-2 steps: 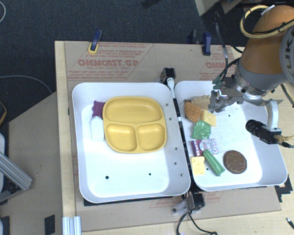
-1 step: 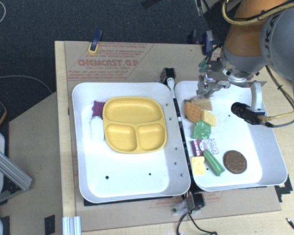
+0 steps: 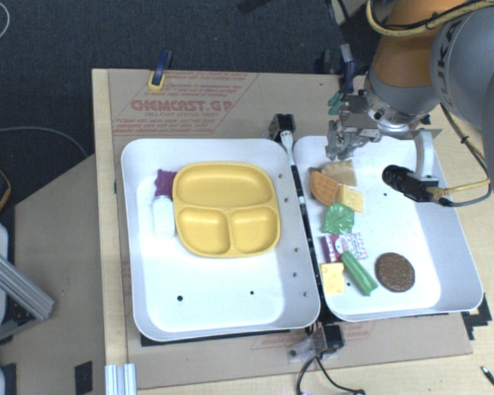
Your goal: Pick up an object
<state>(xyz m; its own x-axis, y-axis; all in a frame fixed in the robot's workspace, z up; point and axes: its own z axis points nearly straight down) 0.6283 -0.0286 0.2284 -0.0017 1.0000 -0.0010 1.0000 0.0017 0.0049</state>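
Two white bins sit on the tabletop (image 3: 107, 220): left bin (image 3: 222, 303) holds a yellow divided tray (image 3: 226, 206); gripper (image 3: 343, 145), finger state indiscernible, hangs over the right bin (image 3: 445, 262), just above a pale wedge (image 3: 340, 171).

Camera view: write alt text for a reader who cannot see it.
A grey robot arm reaches in from the right, its gripper low over the far left part of the right white bin, just above a pale wedge among small toy foods, including a brown disc. The left white bin holds a yellow divided tray.
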